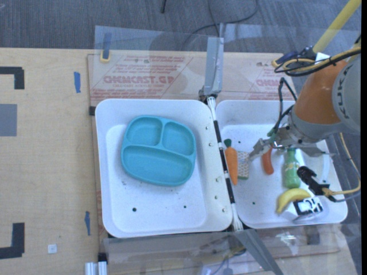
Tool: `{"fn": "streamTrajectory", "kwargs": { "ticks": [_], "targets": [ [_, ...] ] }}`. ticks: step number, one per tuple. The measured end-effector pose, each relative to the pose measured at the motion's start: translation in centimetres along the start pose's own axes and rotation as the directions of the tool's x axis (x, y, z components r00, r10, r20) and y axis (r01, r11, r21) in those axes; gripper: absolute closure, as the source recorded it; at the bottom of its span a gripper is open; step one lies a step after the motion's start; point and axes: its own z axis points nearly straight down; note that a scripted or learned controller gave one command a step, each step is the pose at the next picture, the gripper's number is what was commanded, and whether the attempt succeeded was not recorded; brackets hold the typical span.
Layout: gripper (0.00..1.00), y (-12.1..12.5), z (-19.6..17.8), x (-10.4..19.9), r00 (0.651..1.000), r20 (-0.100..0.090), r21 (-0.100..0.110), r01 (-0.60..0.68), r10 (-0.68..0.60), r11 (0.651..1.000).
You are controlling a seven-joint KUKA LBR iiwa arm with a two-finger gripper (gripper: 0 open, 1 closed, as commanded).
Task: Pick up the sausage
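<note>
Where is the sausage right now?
The sausage lies in the right bin, between the carrot and the green bottle, just below the end effector.
</note>
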Motion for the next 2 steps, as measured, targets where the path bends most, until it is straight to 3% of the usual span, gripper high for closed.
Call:
{"fn": "streamTrajectory", "kwargs": {
  "ticks": [1,2],
  "targets": [
    [1.0,0.1,-1.2,-0.4,1.0,0.003,-0.008,-0.007,0.007,1.0],
    [1.0,1.8,-13.0,5.7,0.993,0.0,0.004,0.119,-0.119,0.993]
  ]
}}
